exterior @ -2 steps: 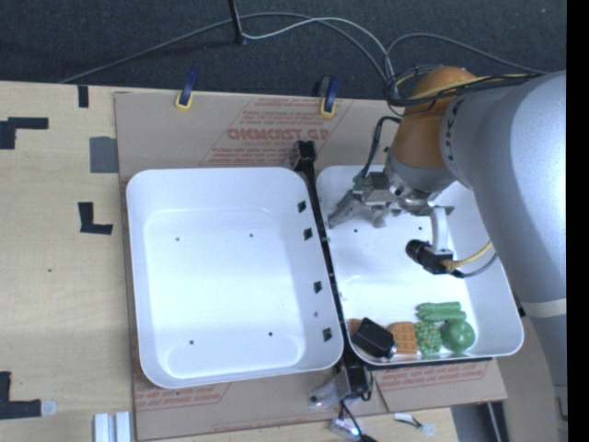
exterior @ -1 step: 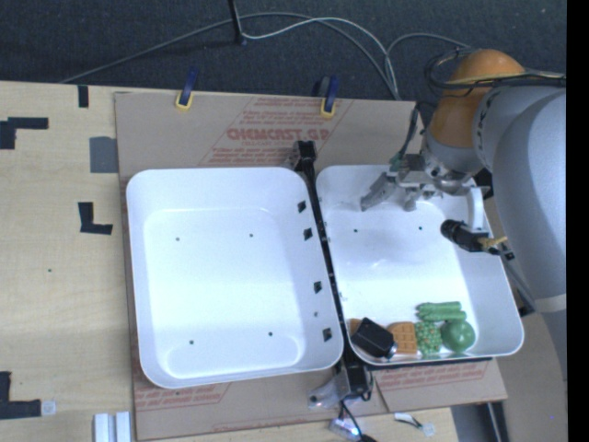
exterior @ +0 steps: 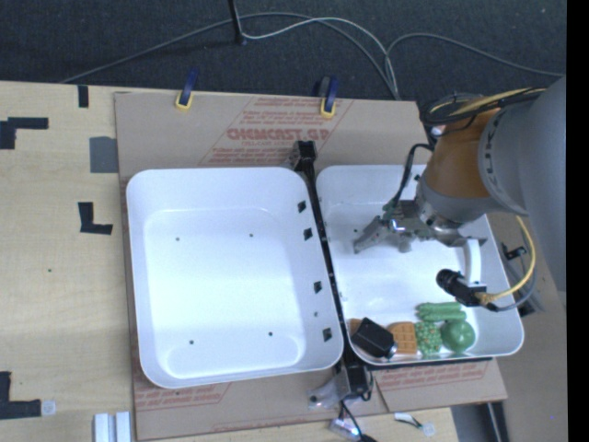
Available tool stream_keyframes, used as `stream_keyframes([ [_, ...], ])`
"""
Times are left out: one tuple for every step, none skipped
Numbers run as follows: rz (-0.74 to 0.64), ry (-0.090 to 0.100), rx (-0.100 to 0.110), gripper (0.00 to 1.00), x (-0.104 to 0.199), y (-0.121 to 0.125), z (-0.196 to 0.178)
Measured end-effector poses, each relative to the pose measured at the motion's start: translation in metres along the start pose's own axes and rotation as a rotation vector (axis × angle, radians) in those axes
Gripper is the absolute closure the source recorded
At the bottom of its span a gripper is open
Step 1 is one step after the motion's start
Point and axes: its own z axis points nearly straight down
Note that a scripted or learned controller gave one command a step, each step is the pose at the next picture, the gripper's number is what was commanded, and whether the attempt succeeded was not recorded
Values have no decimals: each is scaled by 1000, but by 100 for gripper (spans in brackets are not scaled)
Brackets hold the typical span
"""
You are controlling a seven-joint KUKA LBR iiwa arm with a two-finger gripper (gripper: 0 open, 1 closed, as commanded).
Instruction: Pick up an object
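Nearest the camera, along the near wall of the right-hand shallow white plastic bin [exterior: 368,187], lies a tight row of small objects. Larger items come first in this account: the grey arm with its orange band [exterior: 457,166] reaches in from the right over the far half of that bin, and the left-hand shallow white plastic bin [exterior: 147,201] sits alongside, joined at a black divider rail [exterior: 317,251]. The two-finger gripper [exterior: 368,239] hangs above bare bin floor in the left-centre of the right bin, fingers spread apart in a moderate V, nothing between them. The candidate objects sit well apart from it, toward the near right: a round green plastic ball [exterior: 458,336], a black rectangular block [exterior: 374,338] tilted against the near-left corner, a green knobbly elongated toy [exterior: 439,312], a green textured block [exterior: 428,339] and a small orange textured block [exterior: 401,339]. Judgement: no approach to an object has begun. For a clean grasp, select the black block or the ball at the ends of the row, since the middle pieces touch one another; align the fingers across the object's short axis, and descend clear of the bin wall before closing.
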Motion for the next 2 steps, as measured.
stream_keyframes([
  [0, 0, 0, 100, 0, 0, -10],
  [-3, 1, -8, 100, 51, -64, -104],
])
